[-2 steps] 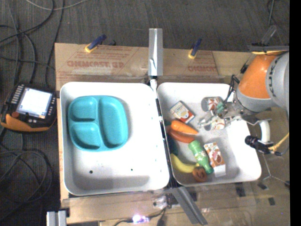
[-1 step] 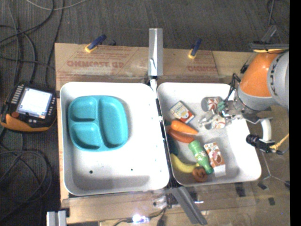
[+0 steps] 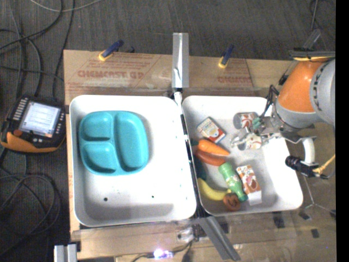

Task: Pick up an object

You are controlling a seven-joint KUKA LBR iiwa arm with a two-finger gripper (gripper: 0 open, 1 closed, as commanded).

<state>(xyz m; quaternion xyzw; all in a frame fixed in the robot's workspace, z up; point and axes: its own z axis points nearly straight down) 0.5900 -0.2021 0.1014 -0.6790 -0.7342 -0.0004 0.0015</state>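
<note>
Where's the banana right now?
The banana lies in the right bin, near its front-left corner, just below the carrot and left of the green bottle.

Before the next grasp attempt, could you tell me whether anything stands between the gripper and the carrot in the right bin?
Nothing visible does. The gripper hangs over the right bin, and the carrot lies uncovered to its left, resting on a red sausage.

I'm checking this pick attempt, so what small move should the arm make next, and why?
Probably a short, straight descent. The gripper hangs over the upper part of the right bin, above a small can-like object, and nothing shows between its fingers. The carrot and green bottle lie apart to the lower left.
</note>
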